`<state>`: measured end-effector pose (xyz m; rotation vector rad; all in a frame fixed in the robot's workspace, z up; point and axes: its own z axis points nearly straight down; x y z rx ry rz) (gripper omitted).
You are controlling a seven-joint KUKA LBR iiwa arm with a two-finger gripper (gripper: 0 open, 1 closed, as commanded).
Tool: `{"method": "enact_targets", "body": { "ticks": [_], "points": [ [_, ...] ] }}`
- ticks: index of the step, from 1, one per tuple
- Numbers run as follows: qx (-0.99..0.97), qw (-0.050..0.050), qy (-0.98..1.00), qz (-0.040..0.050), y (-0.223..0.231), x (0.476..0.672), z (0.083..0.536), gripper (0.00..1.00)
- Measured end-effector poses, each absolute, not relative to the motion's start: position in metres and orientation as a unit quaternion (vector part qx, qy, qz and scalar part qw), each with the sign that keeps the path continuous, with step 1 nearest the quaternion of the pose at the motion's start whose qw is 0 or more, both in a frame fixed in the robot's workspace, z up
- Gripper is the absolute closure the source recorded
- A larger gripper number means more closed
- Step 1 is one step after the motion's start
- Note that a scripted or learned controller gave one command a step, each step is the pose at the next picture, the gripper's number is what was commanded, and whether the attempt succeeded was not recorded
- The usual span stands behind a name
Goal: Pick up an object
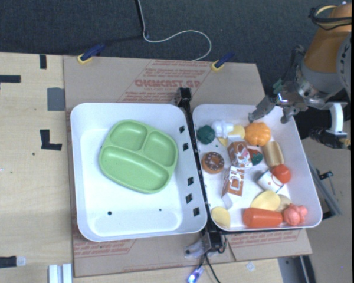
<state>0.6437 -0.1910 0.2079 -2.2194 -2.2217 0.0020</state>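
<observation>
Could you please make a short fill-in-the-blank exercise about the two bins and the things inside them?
1. The green plate lies in the ____ bin.
2. The plate has ____ compartments.
3. The end effector is above the ____ corner of the right bin, near the orange pumpkin.
4. The brown donut lies in the ____ bin.

Missing words: left; three; far right; right

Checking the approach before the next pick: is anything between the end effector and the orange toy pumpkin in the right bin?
Nothing visible stands between them. The end effector hangs just above the far right part of the right bin, and the pumpkin lies right below and beside it, on top of the pile with its upper side uncovered.
</observation>
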Motion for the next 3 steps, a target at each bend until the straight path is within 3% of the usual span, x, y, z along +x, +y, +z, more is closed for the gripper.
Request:
{"method": "enact_targets", "body": {
  "ticks": [1,2,3],
  "points": [
    [-0.706,0.007,-0.708,0.0036,-0.143,0.602,0.087,0.00],
    [-0.707,0.001,-0.707,0.0008,-0.101,0.536,0.084,0.00],
    [-0.707,-0.001,-0.707,0.0000,-0.094,0.504,0.085,0.00]
  ]
}}
